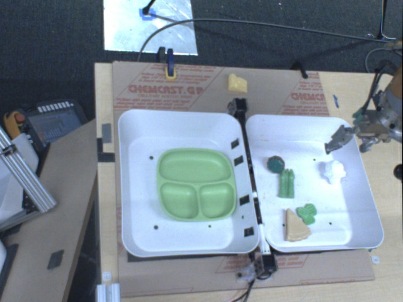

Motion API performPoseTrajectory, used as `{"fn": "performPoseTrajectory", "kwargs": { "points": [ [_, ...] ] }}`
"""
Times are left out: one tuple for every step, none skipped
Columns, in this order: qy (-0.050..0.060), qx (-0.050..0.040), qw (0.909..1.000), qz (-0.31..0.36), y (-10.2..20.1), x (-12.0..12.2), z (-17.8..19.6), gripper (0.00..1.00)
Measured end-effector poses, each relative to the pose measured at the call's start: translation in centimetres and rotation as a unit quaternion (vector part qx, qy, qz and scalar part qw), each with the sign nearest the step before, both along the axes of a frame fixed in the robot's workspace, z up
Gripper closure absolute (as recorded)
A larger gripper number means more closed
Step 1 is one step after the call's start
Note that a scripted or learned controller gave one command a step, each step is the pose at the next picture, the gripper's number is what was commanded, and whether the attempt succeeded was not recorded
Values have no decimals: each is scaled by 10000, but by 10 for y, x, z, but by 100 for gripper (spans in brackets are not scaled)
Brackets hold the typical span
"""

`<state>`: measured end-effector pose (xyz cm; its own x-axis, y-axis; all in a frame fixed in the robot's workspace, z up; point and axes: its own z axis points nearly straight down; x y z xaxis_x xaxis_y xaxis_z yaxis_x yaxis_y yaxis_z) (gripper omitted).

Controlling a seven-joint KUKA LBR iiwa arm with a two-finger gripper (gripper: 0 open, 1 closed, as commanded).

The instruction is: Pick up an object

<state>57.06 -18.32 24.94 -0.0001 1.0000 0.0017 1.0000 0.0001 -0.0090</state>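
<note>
The right bin holds several small objects: a teal round piece, a green upright piece, a small green leafy piece, a tan wedge and a white crumpled piece. My gripper hangs over the bin's far right corner, just above and behind the white piece. Its two dark fingers are spread apart, open, with nothing between them.
The left bin holds a light green divided tray. A yellow block lies on the cardboard behind the bins. Black clips run along the seam between the bins. A cable crosses the far floor.
</note>
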Motion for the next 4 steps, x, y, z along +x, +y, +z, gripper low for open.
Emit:
{"fn": "performPoseTrajectory", "kwargs": {
  "points": [
    [-50, -11, 10000, 15, 0, 2, 6, 0],
    [-28, -4, 10000, 6, 2, -4, -55, 0],
    [-36, -6, 10000, 6, 2, -7, -97, 0],
    [-34, -6, 10000, 4, -3, -8, -157, 0]
  ]
}}
